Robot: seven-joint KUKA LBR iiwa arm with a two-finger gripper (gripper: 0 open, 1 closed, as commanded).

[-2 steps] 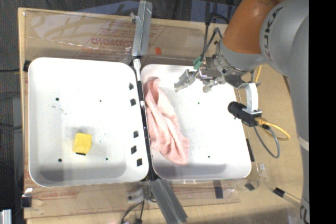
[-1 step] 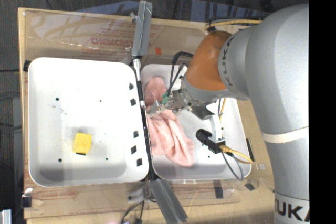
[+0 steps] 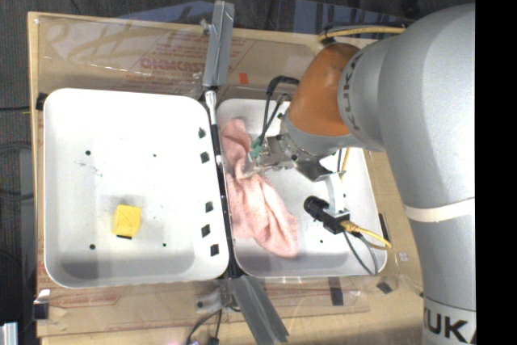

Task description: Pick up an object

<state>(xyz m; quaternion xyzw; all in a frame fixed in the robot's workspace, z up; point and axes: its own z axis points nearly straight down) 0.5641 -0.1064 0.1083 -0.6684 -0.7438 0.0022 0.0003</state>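
A crumpled pink cloth (image 3: 254,202) lies along the left side of the right bin (image 3: 359,254). My gripper (image 3: 260,160) is down in that bin at the cloth's upper part, its tip touching or pressed into the fabric. The grey arm with its orange band (image 3: 319,97) reaches in from the right and hides the bin's upper right. A small yellow block (image 3: 127,220) sits in the left bin (image 3: 73,121), toward its lower left, far from the gripper.
A metal divider bar (image 3: 215,52) runs between the two bins. A black connector with a yellow cable (image 3: 331,216) hangs by the arm over the right bin. The bench's wooden border surrounds both bins.
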